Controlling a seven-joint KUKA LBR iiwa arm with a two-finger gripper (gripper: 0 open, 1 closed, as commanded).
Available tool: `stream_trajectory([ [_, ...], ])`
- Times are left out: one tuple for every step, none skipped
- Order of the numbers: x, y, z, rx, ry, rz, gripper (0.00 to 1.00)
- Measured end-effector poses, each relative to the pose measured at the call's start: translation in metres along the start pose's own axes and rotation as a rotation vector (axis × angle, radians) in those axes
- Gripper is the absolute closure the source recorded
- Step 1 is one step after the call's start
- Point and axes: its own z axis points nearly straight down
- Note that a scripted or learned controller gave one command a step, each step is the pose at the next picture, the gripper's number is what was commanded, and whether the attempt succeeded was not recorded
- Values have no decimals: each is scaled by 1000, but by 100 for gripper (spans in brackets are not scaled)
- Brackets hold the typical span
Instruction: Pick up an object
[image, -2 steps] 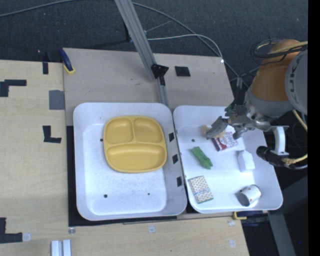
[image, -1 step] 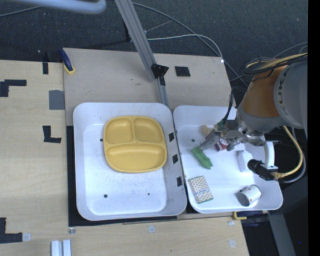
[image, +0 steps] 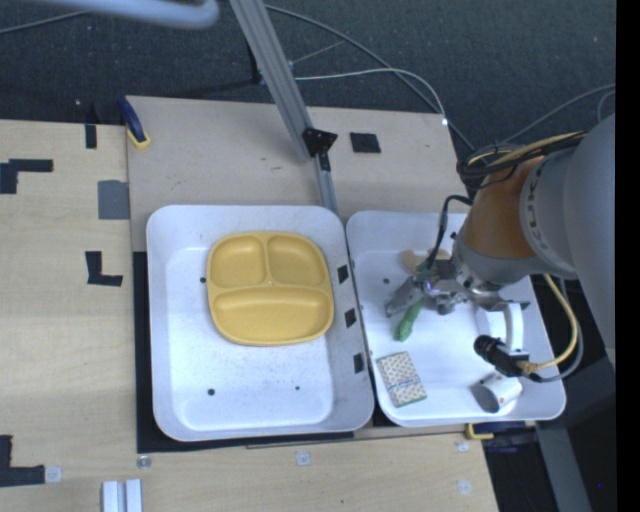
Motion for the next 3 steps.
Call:
stream_trajectory([
  [0, 1, 0, -2, 1, 1, 0],
  [0, 2, -12, -7, 0, 0, 100],
  [4, -3, -56, -3, 2, 0, 100],
])
